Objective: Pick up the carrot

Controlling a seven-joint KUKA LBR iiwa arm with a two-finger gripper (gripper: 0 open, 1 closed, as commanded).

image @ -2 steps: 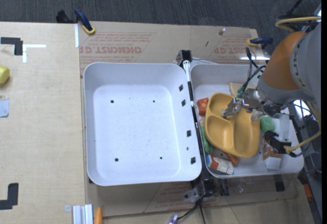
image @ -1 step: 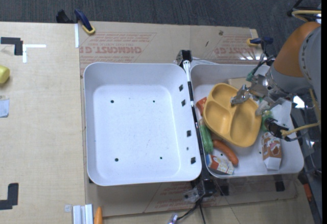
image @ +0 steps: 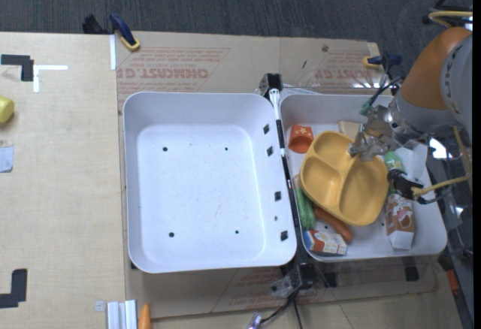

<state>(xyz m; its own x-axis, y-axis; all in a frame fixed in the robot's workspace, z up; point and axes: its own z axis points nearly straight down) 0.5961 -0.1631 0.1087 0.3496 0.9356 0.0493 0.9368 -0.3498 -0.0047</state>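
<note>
The carrot [image: 336, 224] is an orange stick in the right bin [image: 432, 245], near its front. It pokes out from under the front edge of a yellow divided plate [image: 347, 183], which hides most of it. My gripper [image: 366, 146] hangs over the plate's far right rim, well behind the carrot and apart from it. The arm's orange band [image: 438, 68] rises at the right.
Around the plate lie an orange cup [image: 300, 138], a green item [image: 304, 209], a small printed box [image: 325, 242] and a carton [image: 400, 219]. The left bin [image: 135, 192] stands beside the right one. A yellow object [image: 4, 110] lies at the far left of the bench.
</note>
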